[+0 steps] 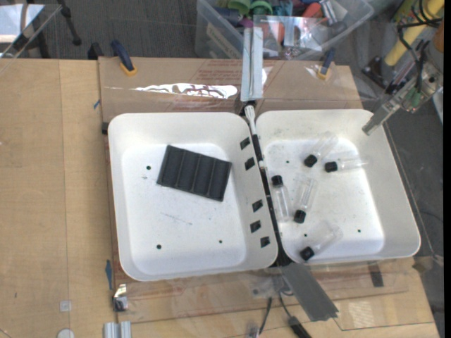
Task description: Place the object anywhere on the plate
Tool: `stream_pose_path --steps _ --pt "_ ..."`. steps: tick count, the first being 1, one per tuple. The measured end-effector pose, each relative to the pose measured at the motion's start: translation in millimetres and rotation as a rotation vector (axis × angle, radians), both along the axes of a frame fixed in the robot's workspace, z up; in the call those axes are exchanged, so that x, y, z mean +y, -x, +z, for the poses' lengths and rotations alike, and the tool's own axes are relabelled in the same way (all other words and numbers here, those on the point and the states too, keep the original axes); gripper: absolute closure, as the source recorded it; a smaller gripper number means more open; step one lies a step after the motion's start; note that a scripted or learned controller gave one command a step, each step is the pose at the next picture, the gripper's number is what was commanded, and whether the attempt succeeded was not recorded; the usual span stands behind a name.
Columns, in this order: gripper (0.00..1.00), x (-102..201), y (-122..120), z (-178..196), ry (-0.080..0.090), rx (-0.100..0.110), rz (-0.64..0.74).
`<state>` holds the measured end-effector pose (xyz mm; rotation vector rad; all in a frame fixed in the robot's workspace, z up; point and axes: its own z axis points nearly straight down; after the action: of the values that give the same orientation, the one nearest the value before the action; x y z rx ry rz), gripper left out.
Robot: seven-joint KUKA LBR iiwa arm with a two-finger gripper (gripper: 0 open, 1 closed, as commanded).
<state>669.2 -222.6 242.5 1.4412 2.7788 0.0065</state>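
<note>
You have two white bins side by side on the bench (49,189), and the seam between them (257,189), lined with small black clips, is your landmark. Left of the seam lies the left bin (127,252), and in it the plate (194,172), a dark ribbed rectangle, sits tilted in the upper middle, well apart from every wall; bare white floor surrounds it, with the widest open stretch below it toward the near rim. Right of the seam, the right bin (394,224) holds the vials (303,189), clear tubes with black caps, scattered loosely: some lie just beside the seam, others near the bin's middle and one close to the near rim. The far right of that bin's floor is bare. At the upper right, well away from the seam, you see the arm's end over the right bin's far corner, with the pincer (373,124) as a slim grey tip slanting down and leftward to the rim. It is too small and blurred to tell whether it is open or closed, and nothing shows in it. Beyond the seam's far end stands a clear tub (211,13) of coloured items.
</note>
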Motion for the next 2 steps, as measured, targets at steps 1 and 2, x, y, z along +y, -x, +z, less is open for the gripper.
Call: stream_pose_path --steps 1,2 --pt "0.00 0.4 1.0 -1.5 0.001 0.006 0.203" --pt "0.00 0.9 8.4 -11.0 0.000 0.010 0.396"
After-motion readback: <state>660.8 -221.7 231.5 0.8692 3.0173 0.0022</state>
